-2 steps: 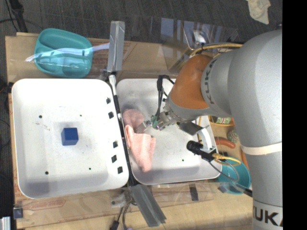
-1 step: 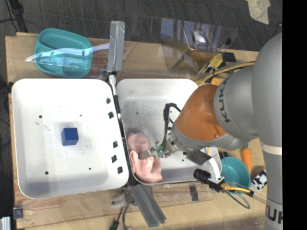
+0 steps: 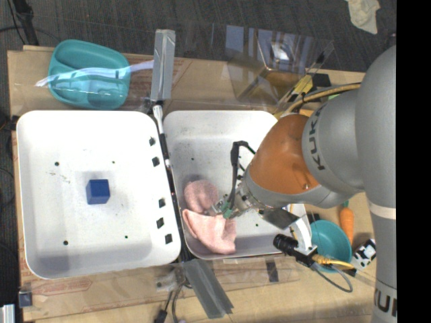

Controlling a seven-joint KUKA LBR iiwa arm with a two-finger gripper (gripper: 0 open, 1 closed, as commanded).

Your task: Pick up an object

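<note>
A pink cloth (image 3: 204,215) lies crumpled in the right bin (image 3: 202,130), near its front left corner. My gripper (image 3: 226,210) is down at the cloth's right edge, touching or just above it. The orange wrist band (image 3: 286,163) and grey arm hang over the bin's right half and hide what lies under them. A small blue cube (image 3: 98,191) rests alone in the left bin (image 3: 40,140), well away from the gripper.
A teal scoop-like container (image 3: 87,73) sits behind the left bin. A teal bowl (image 3: 330,241) and an orange carrot-shaped toy (image 3: 346,222) lie off the right bin's front right corner, with cables beside them.
</note>
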